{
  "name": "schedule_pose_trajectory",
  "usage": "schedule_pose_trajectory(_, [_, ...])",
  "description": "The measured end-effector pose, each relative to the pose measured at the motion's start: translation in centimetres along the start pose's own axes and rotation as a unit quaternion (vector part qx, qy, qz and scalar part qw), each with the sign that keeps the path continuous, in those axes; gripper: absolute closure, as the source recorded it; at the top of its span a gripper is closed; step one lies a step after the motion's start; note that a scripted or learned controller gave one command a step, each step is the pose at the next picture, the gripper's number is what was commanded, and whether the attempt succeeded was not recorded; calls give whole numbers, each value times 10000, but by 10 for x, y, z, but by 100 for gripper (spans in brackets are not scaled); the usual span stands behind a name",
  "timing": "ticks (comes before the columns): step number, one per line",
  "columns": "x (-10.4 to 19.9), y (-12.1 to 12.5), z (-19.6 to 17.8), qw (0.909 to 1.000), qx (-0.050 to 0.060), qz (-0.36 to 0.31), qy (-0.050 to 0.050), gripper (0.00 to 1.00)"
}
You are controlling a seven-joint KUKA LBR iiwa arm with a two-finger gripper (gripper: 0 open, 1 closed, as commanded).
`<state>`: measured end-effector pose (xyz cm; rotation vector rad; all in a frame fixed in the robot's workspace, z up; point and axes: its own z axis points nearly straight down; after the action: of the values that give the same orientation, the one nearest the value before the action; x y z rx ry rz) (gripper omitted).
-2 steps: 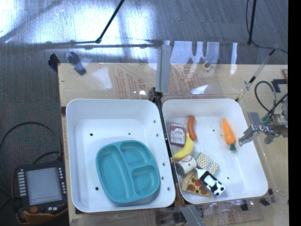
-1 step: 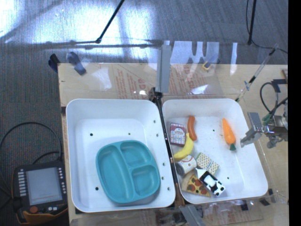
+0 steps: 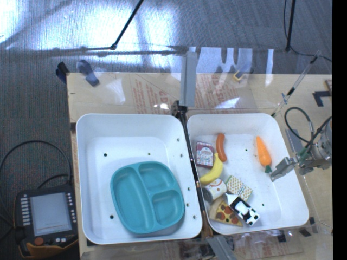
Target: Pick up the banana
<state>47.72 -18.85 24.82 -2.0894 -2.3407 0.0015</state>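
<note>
The banana (image 3: pixel 212 170) lies in the right bin (image 3: pixel 282 199), near the bin's left wall, at about nine o'clock from the bin's middle. It is hemmed in: a small red box (image 3: pixel 204 154) touches it at eleven o'clock, a sausage (image 3: pixel 220 147) sits just beside its upper tip at twelve, and a can (image 3: pixel 215 189) lies just below its lower end at six. A carrot (image 3: pixel 263 151) lies well apart at three o'clock.

The gripper (image 3: pixel 283 169) hangs near the bin's right edge, at three o'clock from the banana and well apart from it, with open floor between. To do the step well, I judge it should travel across to nine o'clock and come down over the fruit's middle, where the curve is fattest, with its closing line set across the banana's width rather than along its length. The middle also keeps clear of the sausage and the can (the box stays the closest risk, so a slight bias toward the three o'clock side of the fruit would help). A straight descent should avoid nudging the neighbours.

Nothing shows in the gripper's grasp and it touches none of the toys. How wide it is open I cannot tell at this slant.
</note>
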Motion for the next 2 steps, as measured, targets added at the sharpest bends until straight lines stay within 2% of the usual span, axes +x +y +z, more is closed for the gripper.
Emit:
schedule_pose_trajectory(1, [52, 36, 119, 9998, 17, -196, 7, 0])
schedule_pose_trajectory(2, [91, 97, 154, 9937, -6, -1120, -6, 0])
